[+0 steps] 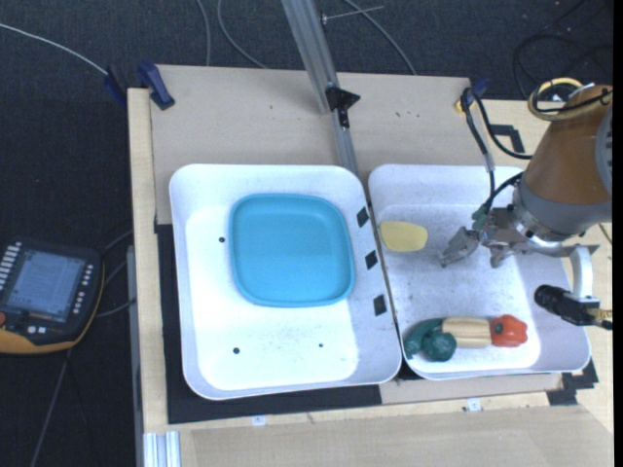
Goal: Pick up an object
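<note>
camera view: fixed overhead look, at a slant, onto a tabletop [243,115] bearing two shallow white bins side by side.
left bin [195,358]: holds a light blue square plate [290,248], lying flat near its middle.
right bin [428,280]: holds four things; a pale yellow piece [403,235] near its upper left corner; along the near wall a dark green item [430,341], a tan wooden cylinder [467,332] and a red item [508,331], laid in a row and touching one another.
arm [572,168]: grey with an orange-brown section, reaching in from the right above the right bin.
tool [479,246]: over the bare middle of the right bin, right of the pale yellow piece and apart from it, above the row of three things; fingers splayed apart, released, nothing between them.
surroundings: a metal post [311,37] rising from the far side of the tabletop; a handheld control pendant [44,290] on the dark floor at left; blue clamps [156,86] at the tabletop's far corners.
</note>
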